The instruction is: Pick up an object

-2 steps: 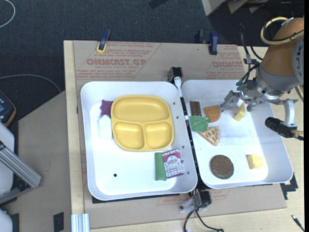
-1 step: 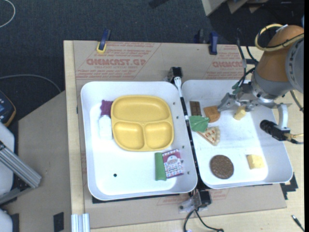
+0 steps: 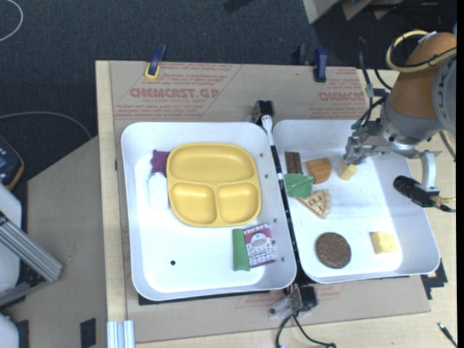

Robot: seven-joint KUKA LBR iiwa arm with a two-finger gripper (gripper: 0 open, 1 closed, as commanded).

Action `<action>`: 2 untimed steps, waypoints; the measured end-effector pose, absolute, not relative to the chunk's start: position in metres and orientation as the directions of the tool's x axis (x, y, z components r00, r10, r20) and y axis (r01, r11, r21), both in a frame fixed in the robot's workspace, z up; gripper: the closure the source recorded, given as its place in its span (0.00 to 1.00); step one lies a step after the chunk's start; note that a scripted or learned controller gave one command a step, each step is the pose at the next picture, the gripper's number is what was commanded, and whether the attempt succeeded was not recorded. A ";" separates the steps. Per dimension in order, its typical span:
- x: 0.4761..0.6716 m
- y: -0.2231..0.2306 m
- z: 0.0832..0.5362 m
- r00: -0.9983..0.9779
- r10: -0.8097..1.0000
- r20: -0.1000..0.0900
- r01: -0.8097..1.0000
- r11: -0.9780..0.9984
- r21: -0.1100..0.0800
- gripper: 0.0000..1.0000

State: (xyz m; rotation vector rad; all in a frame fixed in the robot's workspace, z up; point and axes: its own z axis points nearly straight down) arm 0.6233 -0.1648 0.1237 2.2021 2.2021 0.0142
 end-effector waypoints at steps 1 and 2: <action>0.631 -0.165 0.187 -0.001 1.000 -0.002 1.000 0.001 0.008 1.00; 0.633 -0.166 0.228 -0.001 1.000 -0.003 1.000 0.001 0.008 1.00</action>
